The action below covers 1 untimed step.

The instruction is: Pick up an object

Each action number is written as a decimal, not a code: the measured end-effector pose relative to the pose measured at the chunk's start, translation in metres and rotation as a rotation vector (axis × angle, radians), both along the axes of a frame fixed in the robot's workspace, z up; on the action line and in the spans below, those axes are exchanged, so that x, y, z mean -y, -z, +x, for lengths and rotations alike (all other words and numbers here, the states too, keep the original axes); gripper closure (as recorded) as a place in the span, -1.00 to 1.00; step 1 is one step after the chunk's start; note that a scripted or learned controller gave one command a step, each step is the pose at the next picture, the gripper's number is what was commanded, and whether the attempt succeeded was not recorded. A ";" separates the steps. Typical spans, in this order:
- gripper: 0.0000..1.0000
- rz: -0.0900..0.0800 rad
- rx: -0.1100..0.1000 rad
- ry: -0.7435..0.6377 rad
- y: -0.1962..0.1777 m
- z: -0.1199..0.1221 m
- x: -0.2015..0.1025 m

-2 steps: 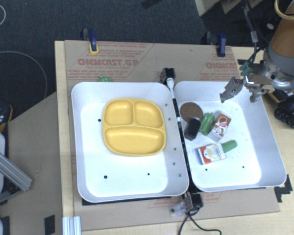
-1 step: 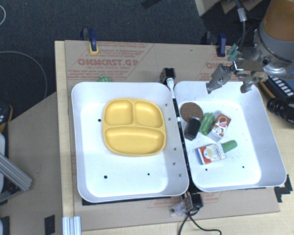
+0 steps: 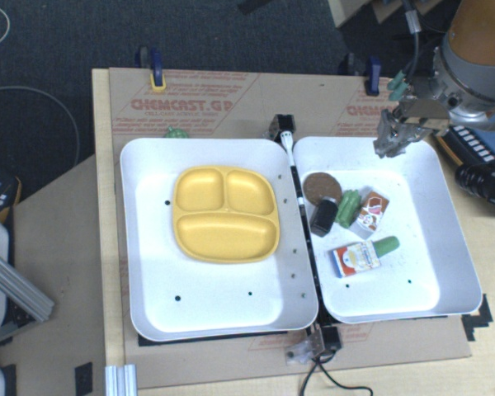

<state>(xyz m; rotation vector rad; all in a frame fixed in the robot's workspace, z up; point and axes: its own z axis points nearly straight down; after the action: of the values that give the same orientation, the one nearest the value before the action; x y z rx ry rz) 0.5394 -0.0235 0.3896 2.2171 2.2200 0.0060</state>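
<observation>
Gripper point(image 3: 391, 143) sits over the far edge of the right bin point(image 3: 445, 221), and you can't tell its state from here. Your nearest pick, the small carton point(image 3: 370, 213), lies nearer and slightly left, amid the clutter.

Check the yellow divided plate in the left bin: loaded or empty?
Empty. All three compartments of the yellow plate show bare yellow. The small items, such as the brown disc and green piece, lie in the right bin.
</observation>
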 end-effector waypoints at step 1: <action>1.00 0.001 -0.016 0.006 0.055 -0.063 0.021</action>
<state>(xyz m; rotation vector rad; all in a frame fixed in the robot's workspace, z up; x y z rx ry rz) 0.4766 -0.0448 0.3342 2.2324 2.2224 -0.0105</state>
